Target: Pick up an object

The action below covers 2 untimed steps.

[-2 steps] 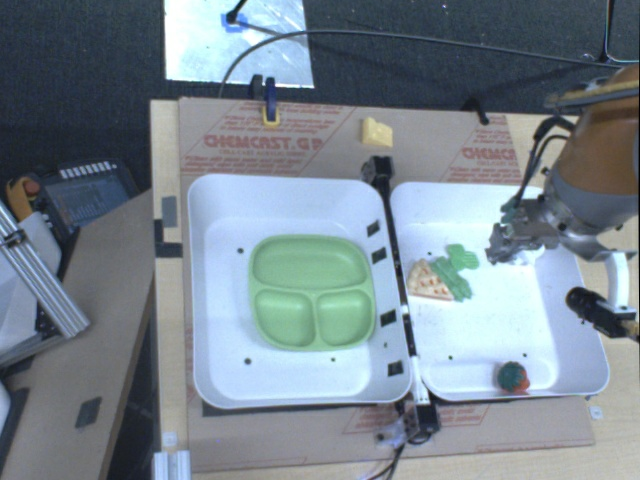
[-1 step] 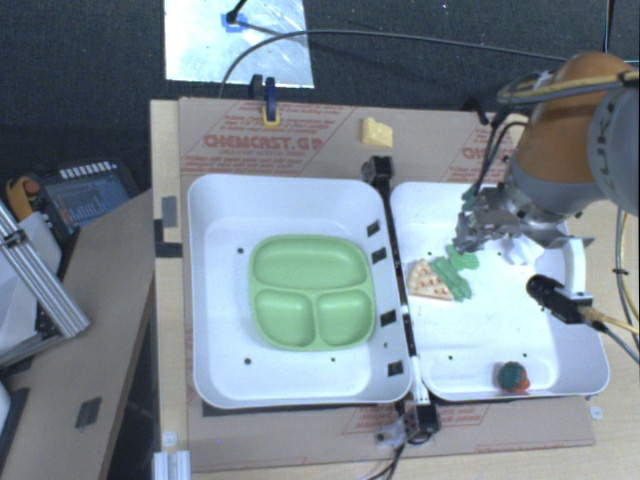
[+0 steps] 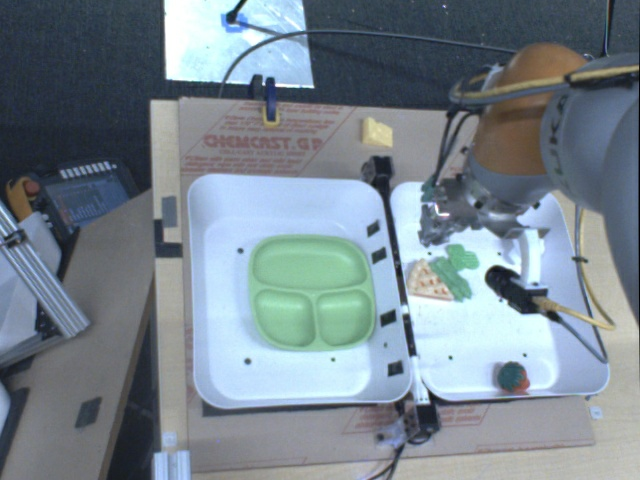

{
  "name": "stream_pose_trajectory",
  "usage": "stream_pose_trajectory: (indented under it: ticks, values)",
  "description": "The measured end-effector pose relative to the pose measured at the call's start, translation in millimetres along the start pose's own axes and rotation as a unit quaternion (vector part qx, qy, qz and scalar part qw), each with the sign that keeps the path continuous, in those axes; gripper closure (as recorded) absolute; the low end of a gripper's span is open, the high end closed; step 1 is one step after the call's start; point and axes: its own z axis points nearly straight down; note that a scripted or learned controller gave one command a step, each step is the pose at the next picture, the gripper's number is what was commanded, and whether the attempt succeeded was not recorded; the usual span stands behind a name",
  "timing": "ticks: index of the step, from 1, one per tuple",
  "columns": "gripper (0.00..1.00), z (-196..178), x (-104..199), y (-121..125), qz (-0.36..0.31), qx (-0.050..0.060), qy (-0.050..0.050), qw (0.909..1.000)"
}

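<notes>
A: Eyes on the right bin (image 3: pixel 572 366), where the pickable pieces lie. There's a green leafy toy (image 3: pixel 461 266) in its upper left part, and an orange waffle wedge (image 3: pixel 427 281) touching it on the left.

B: And the gripper (image 3: pixel 433 230)?

A: It hangs just above those two, close to the bin's left wall and slightly up and left of the green toy. From this angle I can't tell whether it's open or closed, and nothing shows as being held.

B: Anything else in that bin?

A: A small round ball (image 3: pixel 513 375), green with red, sits near the front edge, well apart from the others.

B: What about the arm?

A: The arm (image 3: pixel 590 138) comes in from the right, with its orange band (image 3: pixel 530 98) over the bin's back edge.

B: And the other side?

A: The left bin (image 3: pixel 215 268) holds a pale green divided plate (image 3: pixel 307 290), lying flat around the middle with its three compartments bare.

B: Beyond the bins?

A: Both rest on a printed cardboard sheet (image 3: pixel 300 138). A yellow block (image 3: pixel 377 131) lies on it behind the seam between the bins, and a blue and yellow clamp (image 3: pixel 267 100) grips its far edge.
</notes>
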Motion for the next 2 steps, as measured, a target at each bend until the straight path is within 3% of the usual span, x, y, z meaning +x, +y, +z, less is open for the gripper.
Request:
stream_pose_trajectory:
  ticks: [2]
  values:
    - [1.00, -16, 88, 37, 0.000, -0.001, 0.001, 1.0000]
